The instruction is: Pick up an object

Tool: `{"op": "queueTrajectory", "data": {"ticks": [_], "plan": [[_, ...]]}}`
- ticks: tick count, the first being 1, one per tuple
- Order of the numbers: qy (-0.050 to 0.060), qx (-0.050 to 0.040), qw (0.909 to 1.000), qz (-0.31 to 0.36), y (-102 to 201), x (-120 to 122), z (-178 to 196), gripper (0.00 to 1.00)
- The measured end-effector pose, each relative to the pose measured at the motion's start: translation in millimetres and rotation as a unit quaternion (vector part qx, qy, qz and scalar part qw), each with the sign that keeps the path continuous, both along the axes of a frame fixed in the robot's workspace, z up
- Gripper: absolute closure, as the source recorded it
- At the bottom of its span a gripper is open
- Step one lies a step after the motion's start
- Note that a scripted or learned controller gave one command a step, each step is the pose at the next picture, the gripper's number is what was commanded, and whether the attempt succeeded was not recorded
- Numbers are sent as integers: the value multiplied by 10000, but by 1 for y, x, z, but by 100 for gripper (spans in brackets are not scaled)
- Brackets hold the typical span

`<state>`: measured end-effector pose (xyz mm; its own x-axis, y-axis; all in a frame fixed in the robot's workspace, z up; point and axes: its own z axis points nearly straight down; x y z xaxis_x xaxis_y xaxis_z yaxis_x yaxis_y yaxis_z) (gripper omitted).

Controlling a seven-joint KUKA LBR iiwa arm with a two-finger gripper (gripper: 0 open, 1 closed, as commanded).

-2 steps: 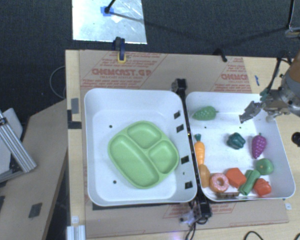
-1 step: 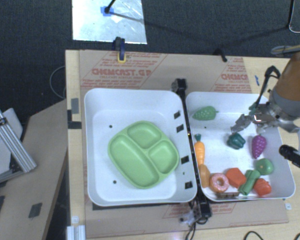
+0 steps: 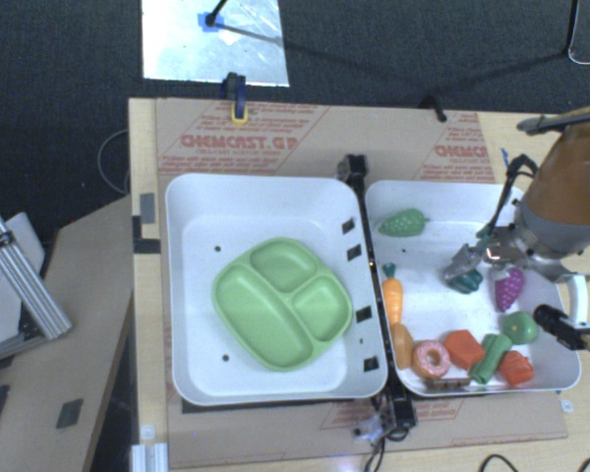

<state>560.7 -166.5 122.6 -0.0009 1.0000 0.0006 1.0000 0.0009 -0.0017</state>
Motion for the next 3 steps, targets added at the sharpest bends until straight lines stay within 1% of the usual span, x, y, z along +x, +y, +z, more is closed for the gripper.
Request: {"op": "queueTrajectory", "data": {"ticks": [1, 2, 3], "plan": [[-3, 0, 10000, 1, 1, 0, -40, 0], [-30, -9, 10000, 1, 0, 2, -27, 100], [-36, -11, 10000, 13, -4, 7, 18, 100]]}}
